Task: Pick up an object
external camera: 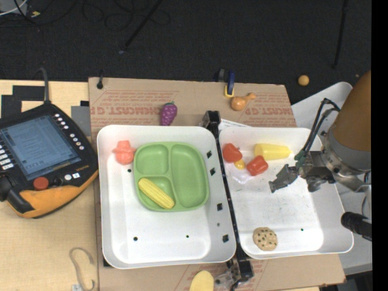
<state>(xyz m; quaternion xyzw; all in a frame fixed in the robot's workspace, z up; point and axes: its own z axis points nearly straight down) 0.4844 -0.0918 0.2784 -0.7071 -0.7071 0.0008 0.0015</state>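
Grey 2-finger tool (284, 179), opening indiscernible, just right of small red plastic pepper (257, 165): light, rigid, slippery; grip across middle.

The right bin (339, 235) holds a yellow block (272, 151), two red peppers (232, 153) (257, 165) at its far end, and a cookie (265, 239) lying near.

The cardboard sheet (133, 105) under the bins carries red print, upside down, that reads about like "CHEMCAST G.P."
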